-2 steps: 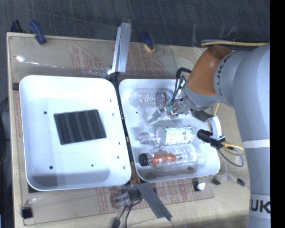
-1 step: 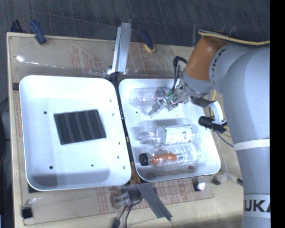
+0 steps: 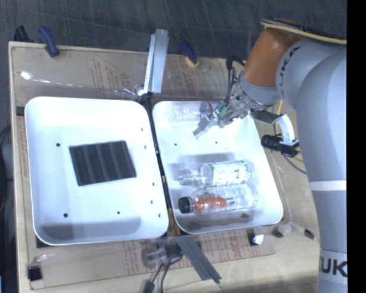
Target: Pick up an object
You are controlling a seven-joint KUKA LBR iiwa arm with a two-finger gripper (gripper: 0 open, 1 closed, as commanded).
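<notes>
My gripper hangs over the back part of the right bin, close beside a clear plastic bottle lying against the bin's far wall. Nearer the front lie two more clear bottles side by side: one with a green-and-white label, and one with a black cap and orange contents. In the left bin a dark ribbed rectangular pad lies flat near the middle. I see nothing held in the gripper.
The arm's grey body and orange band fill the right side above the right bin. A metal bracket stands at the back between the bins. Blue clamps grip the bench's far edge.
</notes>
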